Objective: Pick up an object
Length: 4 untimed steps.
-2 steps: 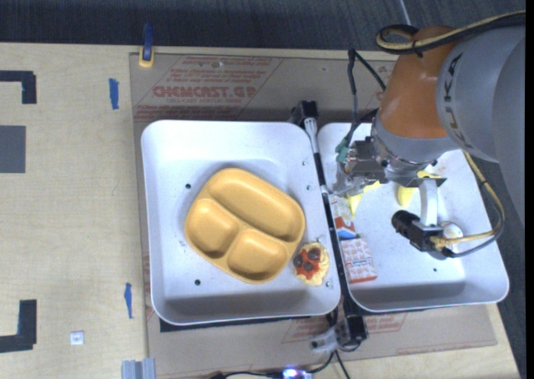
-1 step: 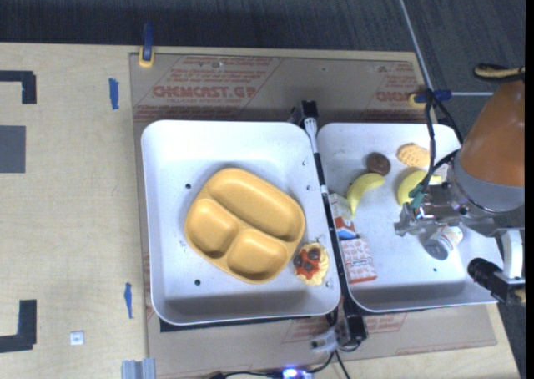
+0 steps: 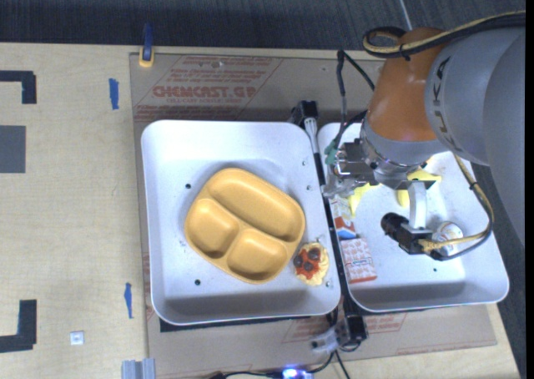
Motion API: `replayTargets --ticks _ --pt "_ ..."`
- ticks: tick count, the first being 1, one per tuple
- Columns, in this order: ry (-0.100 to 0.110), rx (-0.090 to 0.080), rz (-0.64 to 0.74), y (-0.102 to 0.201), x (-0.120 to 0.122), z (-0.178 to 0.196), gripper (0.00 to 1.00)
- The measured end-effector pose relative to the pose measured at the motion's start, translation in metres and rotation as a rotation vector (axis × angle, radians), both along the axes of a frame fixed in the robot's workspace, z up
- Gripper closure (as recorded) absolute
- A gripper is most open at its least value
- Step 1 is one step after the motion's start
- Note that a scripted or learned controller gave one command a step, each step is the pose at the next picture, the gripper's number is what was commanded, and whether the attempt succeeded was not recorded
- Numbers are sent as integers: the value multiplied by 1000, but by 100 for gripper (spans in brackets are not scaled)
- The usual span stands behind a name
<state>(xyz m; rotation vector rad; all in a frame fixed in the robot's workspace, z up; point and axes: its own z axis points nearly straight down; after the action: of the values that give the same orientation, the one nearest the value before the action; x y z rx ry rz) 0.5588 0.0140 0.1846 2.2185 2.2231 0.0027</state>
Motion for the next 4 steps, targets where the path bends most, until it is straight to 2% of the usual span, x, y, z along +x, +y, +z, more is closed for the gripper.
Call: replayTargets --ticks 1,2,3,4 --pt "4 0 -2 -26 -65 27 100" --pt "3 0 -2 -111 -60 -3 100" --pt "0 -1 -1 -29 -14 0 100" --pt "3 0 -2 -68 -50 17 100"
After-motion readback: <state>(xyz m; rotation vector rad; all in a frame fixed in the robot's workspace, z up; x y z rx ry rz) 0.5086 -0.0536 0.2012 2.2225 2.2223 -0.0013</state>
